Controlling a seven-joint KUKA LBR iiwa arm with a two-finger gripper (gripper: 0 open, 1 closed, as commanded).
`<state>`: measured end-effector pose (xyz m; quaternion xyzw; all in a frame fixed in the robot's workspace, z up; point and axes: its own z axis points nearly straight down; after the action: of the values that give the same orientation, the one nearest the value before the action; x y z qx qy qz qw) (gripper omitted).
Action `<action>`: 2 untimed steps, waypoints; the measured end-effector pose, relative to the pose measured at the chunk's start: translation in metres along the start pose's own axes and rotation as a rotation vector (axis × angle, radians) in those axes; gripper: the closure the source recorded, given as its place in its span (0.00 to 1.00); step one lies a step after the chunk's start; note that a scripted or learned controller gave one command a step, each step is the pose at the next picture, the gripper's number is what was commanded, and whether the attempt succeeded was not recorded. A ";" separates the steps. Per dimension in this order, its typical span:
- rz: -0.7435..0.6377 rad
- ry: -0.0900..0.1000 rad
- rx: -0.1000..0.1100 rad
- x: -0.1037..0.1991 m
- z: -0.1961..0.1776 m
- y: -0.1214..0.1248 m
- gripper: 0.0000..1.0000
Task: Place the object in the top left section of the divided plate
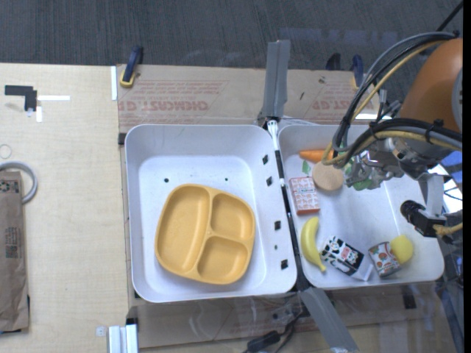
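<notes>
The yellow divided plate (206, 234) lies in the left white bin (143, 197), with one long section on its left and two smaller ones on its right. All three sections are bare. My gripper (362, 172) hangs over the back of the right bin (427, 271), just right of a round tan piece (328, 176) and an orange carrot (312, 155). Something green (360, 184) shows at the gripper's tip, and I cannot tell whether it is held.
The right bin also holds a red box (303, 195), a banana (312, 243), a black-and-white carton (343, 255), a small can (383, 259) and a lemon (402, 247). Cables and the arm crowd the bin's right side. A metal divider (277, 87) separates the bins.
</notes>
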<state>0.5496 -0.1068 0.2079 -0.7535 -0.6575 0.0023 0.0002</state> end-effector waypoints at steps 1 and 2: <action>-0.007 0.001 0.001 0.067 -0.008 -0.012 1.00; -0.017 0.001 0.002 0.104 0.012 -0.085 1.00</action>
<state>0.4799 0.0077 0.1960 -0.7479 -0.6639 0.0028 0.0012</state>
